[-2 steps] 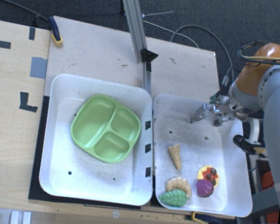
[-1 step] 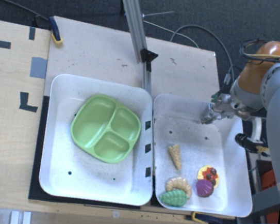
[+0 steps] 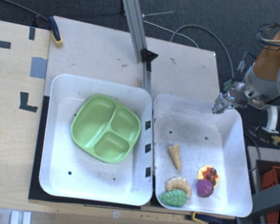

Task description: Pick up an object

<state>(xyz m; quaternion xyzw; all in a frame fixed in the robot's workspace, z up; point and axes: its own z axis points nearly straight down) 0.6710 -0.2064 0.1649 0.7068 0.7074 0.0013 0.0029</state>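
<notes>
My gripper (image 3: 220, 108) hangs over the far right corner of the right bin (image 3: 239, 144), well away from the toys. In that bin's near half lie a tan cone-shaped piece (image 3: 175, 155), a tan croissant-like piece (image 3: 179, 183), a green bumpy piece (image 3: 174, 197), a purple piece (image 3: 204, 188) and a yellow round piece with dark spots (image 3: 208, 173). Nothing is seen between the gripper's tips.
A green divided plate (image 3: 106, 128) lies in the left bin (image 3: 52, 137). A slanted metal rod (image 3: 135, 22) reaches from the top edge to the bins' shared wall. Cables run behind the bins, and a wooden board with tape marks lies at the left.
</notes>
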